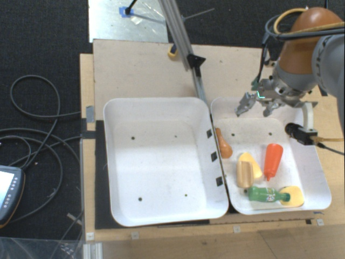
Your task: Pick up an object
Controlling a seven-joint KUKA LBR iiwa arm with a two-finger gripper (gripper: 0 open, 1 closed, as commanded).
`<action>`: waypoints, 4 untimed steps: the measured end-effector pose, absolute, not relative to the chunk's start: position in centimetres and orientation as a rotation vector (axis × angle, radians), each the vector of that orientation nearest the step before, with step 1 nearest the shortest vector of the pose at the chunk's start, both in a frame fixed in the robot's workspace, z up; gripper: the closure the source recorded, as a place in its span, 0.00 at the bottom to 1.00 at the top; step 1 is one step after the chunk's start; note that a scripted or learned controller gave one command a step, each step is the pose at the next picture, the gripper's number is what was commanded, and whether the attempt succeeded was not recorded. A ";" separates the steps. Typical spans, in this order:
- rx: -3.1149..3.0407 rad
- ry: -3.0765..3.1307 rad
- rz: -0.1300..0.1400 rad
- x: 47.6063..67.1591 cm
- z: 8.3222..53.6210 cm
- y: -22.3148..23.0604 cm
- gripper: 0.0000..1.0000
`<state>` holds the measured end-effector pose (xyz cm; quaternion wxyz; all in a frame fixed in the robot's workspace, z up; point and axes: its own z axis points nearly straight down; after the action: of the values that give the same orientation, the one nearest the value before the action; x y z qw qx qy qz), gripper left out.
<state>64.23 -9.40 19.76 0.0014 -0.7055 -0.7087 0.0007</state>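
Observation:
My gripper (257,107) hangs open over the far edge of the right bin (318,171), its two fingers spread with nothing between them. Below it in that bin lie several toy foods. An orange pear-shaped piece (223,145) rests against the left wall. A red-orange carrot (272,161) lies in the middle. A yellow hot dog bun (247,171) sits beside it. Near the front wall lies a green bottle (265,194), next to a yellow piece (294,195). All of these are well in front of the gripper.
The left bin (124,117) sits beside the right one, with black clips along the shared wall. A slanted metal pole (180,34) crosses the back of the bench. A black cable fitting (299,132) hangs by the arm at the right bin's far right.

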 end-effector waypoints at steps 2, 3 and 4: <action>-2.212 -2.227 0.004 64.9 14.0 -9.1 0.00; -2.215 -2.224 0.003 64.9 8.8 -9.0 0.00; -2.217 -2.230 -0.004 65.1 10.2 -9.1 1.00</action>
<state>65.10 -9.08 10.24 -0.0014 -0.7050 -0.7092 -0.0013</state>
